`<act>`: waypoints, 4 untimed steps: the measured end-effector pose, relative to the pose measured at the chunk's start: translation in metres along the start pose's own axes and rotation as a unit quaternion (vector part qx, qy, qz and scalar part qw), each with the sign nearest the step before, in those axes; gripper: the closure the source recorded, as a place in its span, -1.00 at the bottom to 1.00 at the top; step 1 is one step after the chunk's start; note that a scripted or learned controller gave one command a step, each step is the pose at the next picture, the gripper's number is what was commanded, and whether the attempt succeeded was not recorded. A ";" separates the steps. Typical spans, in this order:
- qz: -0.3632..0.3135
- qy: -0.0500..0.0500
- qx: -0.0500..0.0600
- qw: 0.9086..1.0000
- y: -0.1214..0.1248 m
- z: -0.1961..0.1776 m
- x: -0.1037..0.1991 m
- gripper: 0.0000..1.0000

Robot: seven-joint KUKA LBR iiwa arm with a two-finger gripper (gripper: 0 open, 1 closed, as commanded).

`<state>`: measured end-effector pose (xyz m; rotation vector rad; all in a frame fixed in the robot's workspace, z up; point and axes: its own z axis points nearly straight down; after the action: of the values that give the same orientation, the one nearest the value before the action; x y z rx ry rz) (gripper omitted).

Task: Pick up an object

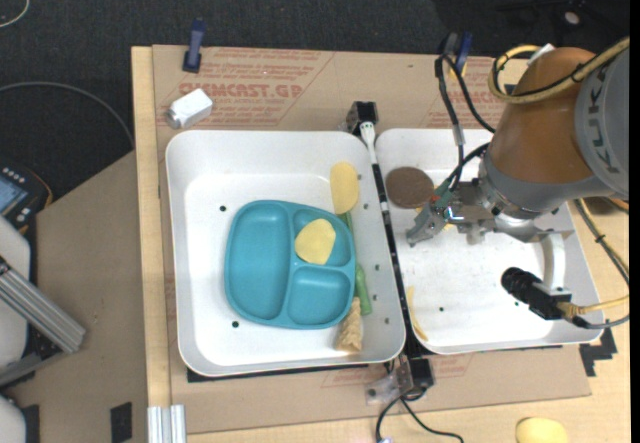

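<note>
While the gripper (422,228) hovers low in the right bin (480,331), fingers apparently apart and holding nothing, the brown disc (406,186) lying just beside looks light, flat, rigid; edge grasp seems best.

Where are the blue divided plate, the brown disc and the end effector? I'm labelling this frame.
blue divided plate (262,266), camera view, on its large left compartment.
brown disc (405,186), camera view, on its top face.
end effector (420,227), camera view, between its fingertips.

The grey arm (545,146) reaches in from the right, its gripper (425,223) low with fingers (415,230) spread apart.
</note>
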<state>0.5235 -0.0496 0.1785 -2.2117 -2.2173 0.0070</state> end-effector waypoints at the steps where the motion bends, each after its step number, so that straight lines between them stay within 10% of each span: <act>1: 0.002 -0.002 -0.006 1.000 0.002 -0.017 -0.003 1.00; 2: -0.001 -0.001 -0.007 1.000 -0.006 -0.074 0.102 1.00; 3: -0.001 -0.001 -0.010 1.000 -0.046 -0.184 0.111 1.00; 4: -0.002 -0.001 -0.003 1.000 -0.046 -0.162 0.182 1.00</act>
<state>0.4786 0.1318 0.3415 -2.2108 -2.2269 0.0038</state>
